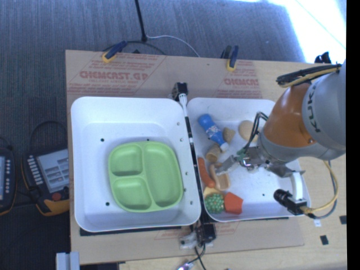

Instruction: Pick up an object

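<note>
My gripper (232,162) reaches down into the right bin (264,204) under the orange wrist band. It hangs in the middle of the bin, just right of a small brown piece (214,153) and above a bread slice (223,180). A blue bottle (212,129) lies at the bin's upper left, with two beige pieces (229,134) (246,129) beside it. An orange carrot (204,172) lies along the left wall. A green bumpy item (214,203) and a red one (233,202) sit at the front. Nothing visibly hangs from the gripper.
The left bin (90,128) holds a green divided plate (146,175). The arm's grey body covers the right bin's right side. A black cable fitting (287,200) sits at the right bin's front right corner. Clamps (231,58) pin the board at the back.
</note>
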Robot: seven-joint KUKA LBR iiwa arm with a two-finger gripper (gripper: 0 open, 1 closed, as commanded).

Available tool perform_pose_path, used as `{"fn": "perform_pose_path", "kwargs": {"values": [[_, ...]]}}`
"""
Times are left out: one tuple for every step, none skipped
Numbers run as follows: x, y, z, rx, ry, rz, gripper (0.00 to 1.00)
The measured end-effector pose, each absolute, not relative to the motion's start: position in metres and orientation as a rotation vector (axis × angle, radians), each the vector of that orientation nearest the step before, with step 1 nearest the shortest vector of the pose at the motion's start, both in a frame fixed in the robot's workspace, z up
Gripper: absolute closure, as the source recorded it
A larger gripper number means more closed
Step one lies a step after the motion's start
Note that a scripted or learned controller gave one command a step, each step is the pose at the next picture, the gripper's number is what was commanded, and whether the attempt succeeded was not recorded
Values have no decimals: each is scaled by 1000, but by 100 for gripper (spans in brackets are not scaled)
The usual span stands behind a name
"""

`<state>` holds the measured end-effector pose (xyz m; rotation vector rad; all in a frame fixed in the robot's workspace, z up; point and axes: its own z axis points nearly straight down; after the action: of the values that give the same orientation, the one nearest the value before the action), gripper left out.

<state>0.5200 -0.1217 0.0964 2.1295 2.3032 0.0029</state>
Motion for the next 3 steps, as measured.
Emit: {"fn": "perform_pose_path", "kwargs": {"values": [[590, -102, 93, 2311, 2110, 16, 0], [653, -97, 92, 2342, 2081, 12, 0], [668, -175, 157, 2007, 2414, -2, 0]]}}
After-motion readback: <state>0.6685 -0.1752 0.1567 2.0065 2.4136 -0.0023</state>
